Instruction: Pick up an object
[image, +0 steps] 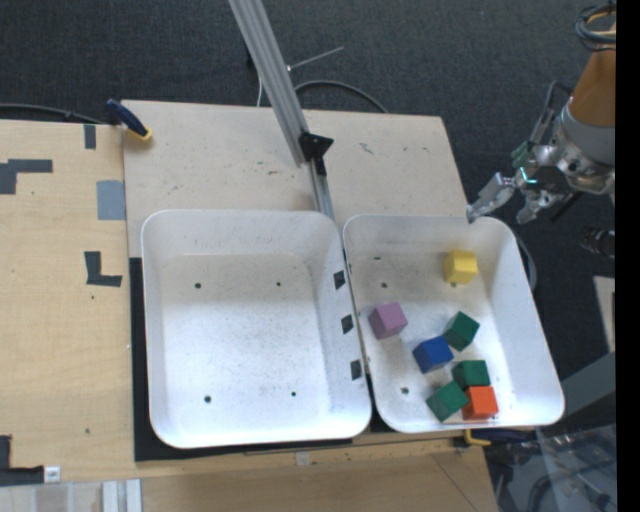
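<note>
So here's what we've got: the gripper is sitting just outside the right bin, off its far right corner, above the dark floor rather than over the bin itself. Its two fingers look spread apart with nothing between them, so we'd call it unclenched and empty.

All the blocks are in the right bin. The yellow block is the one nearest the gripper, up near the far right corner of the bin, a bit inward from the rim. The purple block is roughly mid-bin, toward the left wall. Then there's a cluster toward the near right corner: a blue block touching a green block, and closer to the near rim another green block with an orange block right against it and a third green block beside that. That cluster is well apart from the gripper.

The left bin sits right beside the right one, rims touching. A metal rail runs at a slant over the bench's far edge down to where the bins meet.
</note>
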